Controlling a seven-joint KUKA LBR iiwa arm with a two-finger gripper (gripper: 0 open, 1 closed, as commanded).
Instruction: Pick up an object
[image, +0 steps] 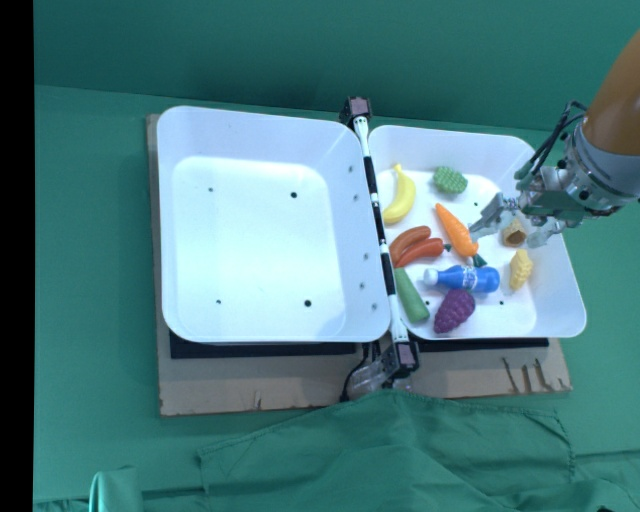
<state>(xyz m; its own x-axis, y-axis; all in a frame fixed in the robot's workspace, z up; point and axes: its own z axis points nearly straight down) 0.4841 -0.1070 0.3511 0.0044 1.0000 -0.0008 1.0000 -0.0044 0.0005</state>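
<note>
Arm (612, 110): grey with orange band, enters from the right, wrist over the right bin's far right side.
Tool (517, 222): low over the right bin; fingers spread apart, one grey finger (488, 216) pointing left toward the carrot, the other on the right near the bin wall. A small tan piece (514, 235) sits in the gap between them; cannot tell whether either finger touches it.
Right bin (560, 318): white, shallow, holds all the toys.
Banana (400, 194): yellow, near the divider, upper left of the bin.
Green bumpy fruit (450, 180): toward the back, well apart from the tool.
Carrot (456, 229): orange, slanted, tip just beside the left finger.
Sausages (415, 245): two red-brown pieces side by side, below the banana.
Blue bottle (464, 278): lying on its side, white cap to the left.
Green cucumber (410, 296): slanted along the divider.
Purple grapes (454, 311): near the front wall, touching the bottle.
Yellow corn (520, 269): just below the tool, right of the bottle.
Left bin (260, 225): white, a few dark dots on its floor.
Worktop (100, 250): green cloth; brown cardboard (250, 390) under both bins.
</note>
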